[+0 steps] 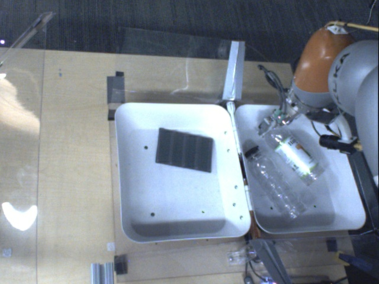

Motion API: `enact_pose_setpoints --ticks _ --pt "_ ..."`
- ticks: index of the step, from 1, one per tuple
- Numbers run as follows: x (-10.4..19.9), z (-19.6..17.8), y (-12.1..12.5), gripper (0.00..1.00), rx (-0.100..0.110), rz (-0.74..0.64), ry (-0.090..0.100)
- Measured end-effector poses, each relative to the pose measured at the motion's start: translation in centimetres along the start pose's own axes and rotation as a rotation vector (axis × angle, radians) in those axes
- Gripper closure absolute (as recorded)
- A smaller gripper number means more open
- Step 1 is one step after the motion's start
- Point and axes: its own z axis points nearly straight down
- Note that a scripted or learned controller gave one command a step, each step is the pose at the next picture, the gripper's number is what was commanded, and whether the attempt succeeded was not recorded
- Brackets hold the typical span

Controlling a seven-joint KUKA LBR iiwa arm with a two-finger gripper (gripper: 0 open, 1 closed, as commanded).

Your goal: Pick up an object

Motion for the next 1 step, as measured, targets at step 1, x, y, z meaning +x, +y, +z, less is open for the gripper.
enact_pose_setpoints --ticks 1 --pt "-1.2 -19.44 -0.67 1.0 -0.016 -0.179 -0.002"
